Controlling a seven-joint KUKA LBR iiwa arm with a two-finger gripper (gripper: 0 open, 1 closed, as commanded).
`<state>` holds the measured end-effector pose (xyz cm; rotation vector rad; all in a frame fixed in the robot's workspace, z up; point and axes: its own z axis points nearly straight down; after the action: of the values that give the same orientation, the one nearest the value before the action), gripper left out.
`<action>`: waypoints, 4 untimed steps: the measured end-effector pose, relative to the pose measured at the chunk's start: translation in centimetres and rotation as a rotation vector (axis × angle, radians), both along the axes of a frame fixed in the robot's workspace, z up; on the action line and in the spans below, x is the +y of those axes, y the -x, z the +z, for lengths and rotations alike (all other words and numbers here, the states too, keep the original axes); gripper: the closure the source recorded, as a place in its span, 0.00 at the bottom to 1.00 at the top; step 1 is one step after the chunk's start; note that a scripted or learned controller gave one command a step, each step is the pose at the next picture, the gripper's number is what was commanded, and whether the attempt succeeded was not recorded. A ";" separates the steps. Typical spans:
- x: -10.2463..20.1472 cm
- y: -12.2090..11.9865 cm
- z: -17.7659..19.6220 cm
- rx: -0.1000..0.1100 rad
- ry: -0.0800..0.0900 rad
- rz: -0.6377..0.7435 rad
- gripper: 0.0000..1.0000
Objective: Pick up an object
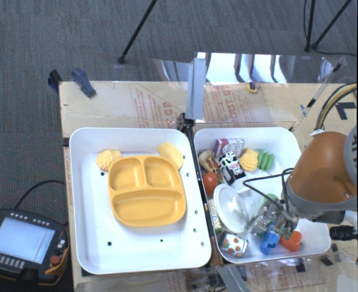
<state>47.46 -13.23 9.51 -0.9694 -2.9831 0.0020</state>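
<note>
The right bin (pixel 288 140) holds a jumble of small toys. Among them are a pink box (pixel 228 146), a black-and-white cow figure (pixel 231 166), a yellow corn piece (pixel 249 160), a green piece (pixel 265 159) and a red tomato (pixel 210 182). A clear round lid (pixel 230 207) lies in the middle, with a patterned cup (pixel 233 244) below it. My gripper (pixel 270 221) reaches down into the bin's near right part, just above a blue toy (pixel 268 244) and an orange toy (pixel 292 241). I see nothing held in it.
The left bin (pixel 87 224) carries a yellow bear-shaped divided plate (pixel 147 190). A grey upright post (pixel 195 90) stands behind the bins' shared wall. The arm's orange band (pixel 322 166) overhangs the right bin's right side. A teach pendant (pixel 22 242) lies on the floor at left.
</note>
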 end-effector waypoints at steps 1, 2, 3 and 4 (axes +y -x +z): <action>0.0 0.0 0.0 0.001 0.000 0.000 0.00; 1.8 -0.2 -0.7 -0.007 0.003 0.039 0.00; 1.7 -0.3 0.3 -0.008 0.003 0.039 1.00; 1.8 -0.2 0.2 -0.007 0.002 0.040 0.00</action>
<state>47.70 -11.45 9.72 -0.9123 -3.0092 0.0023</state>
